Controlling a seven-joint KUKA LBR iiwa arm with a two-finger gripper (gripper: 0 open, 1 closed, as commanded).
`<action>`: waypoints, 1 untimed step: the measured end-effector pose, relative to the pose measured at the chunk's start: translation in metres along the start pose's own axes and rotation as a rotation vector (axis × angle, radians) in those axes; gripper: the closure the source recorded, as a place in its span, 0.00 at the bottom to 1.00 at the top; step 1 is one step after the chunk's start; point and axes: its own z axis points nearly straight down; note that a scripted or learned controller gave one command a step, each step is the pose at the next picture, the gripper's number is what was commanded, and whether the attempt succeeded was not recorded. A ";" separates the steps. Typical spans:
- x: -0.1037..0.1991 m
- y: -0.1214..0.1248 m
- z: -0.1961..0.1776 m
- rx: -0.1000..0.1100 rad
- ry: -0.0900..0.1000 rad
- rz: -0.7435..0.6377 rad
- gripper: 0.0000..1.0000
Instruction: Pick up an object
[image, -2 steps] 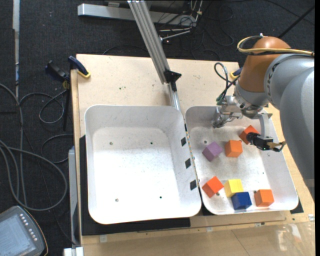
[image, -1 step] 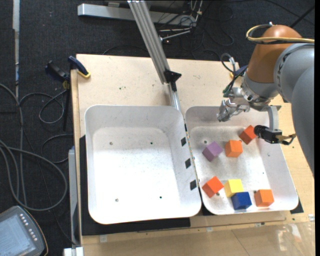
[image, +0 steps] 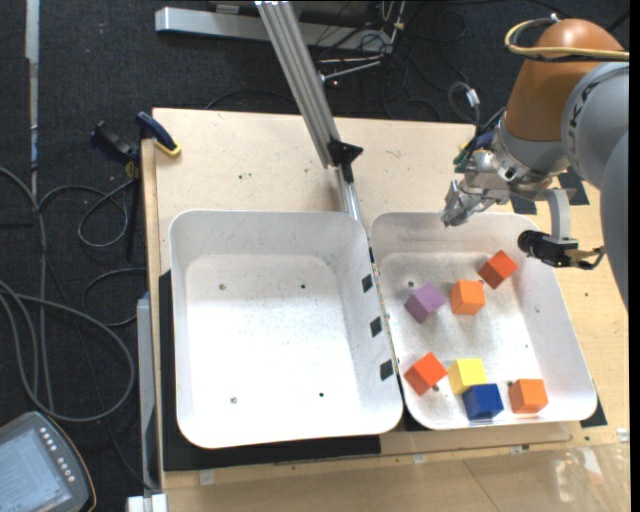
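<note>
Several small blocks lie in the right bin (image: 560, 330): a purple block (image: 425, 301), an orange block (image: 467, 297) beside it, a red-orange block (image: 497, 268) further back, and near the front a red-orange block (image: 427, 372), a yellow block (image: 466, 375), a blue block (image: 483, 401) and an orange block (image: 528, 396). My gripper (image: 458, 213) hangs above the far rim of the right bin, back left of the blocks. I see nothing between its fingers.
The left bin (image: 270, 320) sits beside the right one. A slanted metal pole (image: 310, 90) crosses the bench from the back and ends between the two bins. A black and yellow clamp (image: 135, 140) grips the bench's far left corner.
</note>
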 end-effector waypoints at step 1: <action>0.009 0.000 -0.060 -0.002 0.000 -0.001 1.00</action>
